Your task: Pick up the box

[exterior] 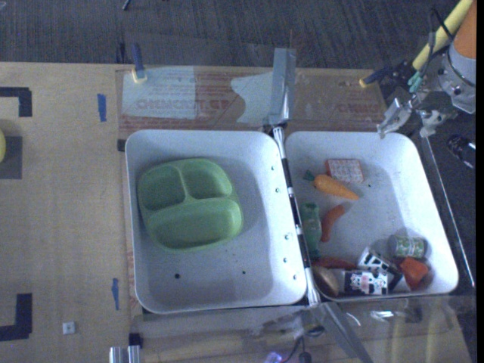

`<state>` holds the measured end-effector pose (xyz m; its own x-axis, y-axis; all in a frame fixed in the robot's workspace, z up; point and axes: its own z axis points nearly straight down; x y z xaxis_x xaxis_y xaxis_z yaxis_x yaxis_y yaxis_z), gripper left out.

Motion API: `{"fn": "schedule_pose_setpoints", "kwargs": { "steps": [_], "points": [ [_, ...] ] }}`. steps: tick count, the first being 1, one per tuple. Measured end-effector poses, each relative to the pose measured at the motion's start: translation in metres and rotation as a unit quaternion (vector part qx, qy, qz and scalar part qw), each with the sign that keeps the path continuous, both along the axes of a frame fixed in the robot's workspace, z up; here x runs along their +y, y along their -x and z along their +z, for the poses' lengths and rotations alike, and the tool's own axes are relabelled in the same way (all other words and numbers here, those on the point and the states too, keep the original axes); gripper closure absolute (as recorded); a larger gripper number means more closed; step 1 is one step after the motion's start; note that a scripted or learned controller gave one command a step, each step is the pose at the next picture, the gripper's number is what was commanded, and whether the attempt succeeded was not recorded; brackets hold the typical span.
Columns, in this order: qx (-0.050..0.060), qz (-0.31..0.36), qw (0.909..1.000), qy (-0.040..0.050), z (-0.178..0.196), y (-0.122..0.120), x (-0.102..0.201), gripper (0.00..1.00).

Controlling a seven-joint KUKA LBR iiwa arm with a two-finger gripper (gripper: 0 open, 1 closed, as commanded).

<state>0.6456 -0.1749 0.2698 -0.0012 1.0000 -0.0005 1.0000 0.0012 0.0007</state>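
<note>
Down at the near edge, at about five o'clock in the camera view, the right bin has its clutter piled into the front corner: a black-and-white cow-patterned carton lying flat, a small green can on its side just behind it, and an orange-red piece beside them, all touching or nearly so, as if they slid into the low corner. Moving up the bin, a reddish chili-shaped piece lies near the middle, with a green item against the divider wall. Further back sits a toy carrot, and right behind it, touching or just beside its far side, the box, small, pinkish-red, lying flat toward twelve o'clock of that bin. That is the target, and the carrot hugging it looks like trouble for a clean grab. Over at nine o'clock the left bin carries a green divided plate. Farthest back, at two o'clock, the pincer hangs over the far right corner of the bin on the surface, well apart from the box, with nothing in it; its fingers look spread, ready, I'd judge, to swing in toward the box.
</note>
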Motion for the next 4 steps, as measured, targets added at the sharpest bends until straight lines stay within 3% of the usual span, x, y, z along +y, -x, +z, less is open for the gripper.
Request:
{"fn": "schedule_pose_setpoints", "kwargs": {
  "steps": [1,2,3,4],
  "points": [
    [0.001,0.037,0.9993,-0.0005,-0.173,0.011,-0.029,0.00],
    [-0.002,0.037,0.9993,0.0006,-0.160,0.010,-0.029,1.00],
    [-0.002,0.037,0.9993,0.0005,-0.161,0.010,-0.029,0.00],
    [-0.003,0.062,0.9981,0.0012,-0.101,-0.023,-0.036,0.00]
  ]
}}
